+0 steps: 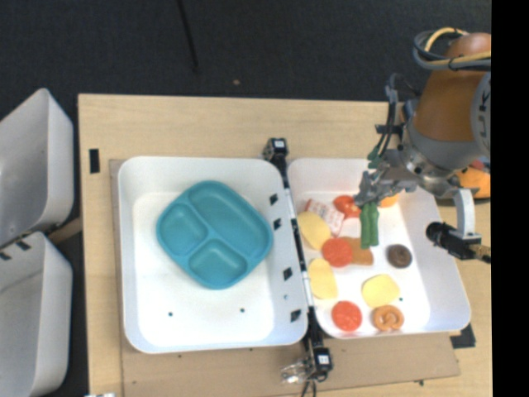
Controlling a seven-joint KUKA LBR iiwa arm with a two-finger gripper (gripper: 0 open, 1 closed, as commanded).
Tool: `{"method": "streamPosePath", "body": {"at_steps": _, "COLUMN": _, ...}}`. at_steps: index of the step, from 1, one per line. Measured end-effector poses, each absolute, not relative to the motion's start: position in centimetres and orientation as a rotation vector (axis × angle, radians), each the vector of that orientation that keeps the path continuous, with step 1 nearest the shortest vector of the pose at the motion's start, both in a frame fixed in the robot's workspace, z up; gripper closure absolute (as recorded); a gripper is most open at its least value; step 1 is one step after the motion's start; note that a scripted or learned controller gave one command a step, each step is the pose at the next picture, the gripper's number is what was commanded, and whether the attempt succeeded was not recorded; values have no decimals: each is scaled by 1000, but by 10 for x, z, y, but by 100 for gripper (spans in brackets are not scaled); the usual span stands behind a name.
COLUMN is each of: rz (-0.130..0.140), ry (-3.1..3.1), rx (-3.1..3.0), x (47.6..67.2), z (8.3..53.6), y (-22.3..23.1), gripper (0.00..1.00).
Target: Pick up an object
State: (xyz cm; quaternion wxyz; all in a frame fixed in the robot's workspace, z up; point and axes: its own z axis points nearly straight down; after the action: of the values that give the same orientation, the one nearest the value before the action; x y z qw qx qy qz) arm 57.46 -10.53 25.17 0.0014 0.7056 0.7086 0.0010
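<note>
Look first at the green vegetable (369, 226), a long dark piece that stands on end in the far half of the right bin (442, 300), its top just under the gripper (374, 190). The gripper sits right above it and may be touching its upper end, but you cannot tell whether the claw is wide, narrow or closed on it, because the wrist and its fittings hide the tips. Treat the grasp as unproven. Around the green piece the toys lie crowded: a red tomato (337, 251) touches its near-left side, a small red piece (346, 205) lies by its far-left end, and a pale yellow piece (313, 229) lies further left by the bin's wall. To the right a dark brown round (399, 256) lies apart. Nearer you are a yellow lemon (380, 289), a second tomato (346, 316) and a pretzel-like ring (387, 318). The left bin (140, 321) holds a blue divided plate (214, 233). The risk is that the long piece, caught only near one end, swings or slips out as it rises, or that a finger snags a neighbour and drags it along.
</note>
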Motion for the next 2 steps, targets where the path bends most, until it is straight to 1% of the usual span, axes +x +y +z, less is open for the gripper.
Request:
{"method": "streamPosePath", "body": {"at_steps": 1, "rz": -1, "ry": 2222, "rx": 2216, "x": 593, "z": 241, "y": -95, "gripper": 100}}
{"method": "streamPosePath", "body": {"at_steps": 2, "rz": -3, "ry": 2219, "rx": 2222, "x": 580, "z": 244, "y": -105, "gripper": 100}}
